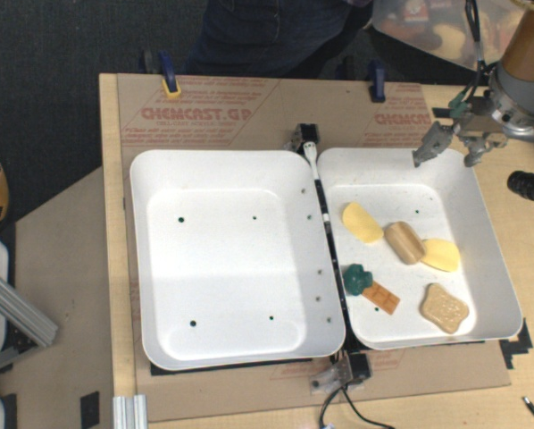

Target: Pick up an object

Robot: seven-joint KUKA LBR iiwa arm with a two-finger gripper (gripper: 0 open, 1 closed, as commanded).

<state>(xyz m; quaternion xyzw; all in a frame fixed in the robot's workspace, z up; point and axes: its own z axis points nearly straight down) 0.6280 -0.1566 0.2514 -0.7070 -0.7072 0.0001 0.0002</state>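
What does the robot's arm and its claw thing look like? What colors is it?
The arm is round and thick, with an orange band above a grey wrist ring. A thin black cable curves up beside it. At its end sits the gripper, a small grey metal piece with two thin grey fingers and a bit of green near its top.

bench (249, 105), two white bins (160, 186) side by side
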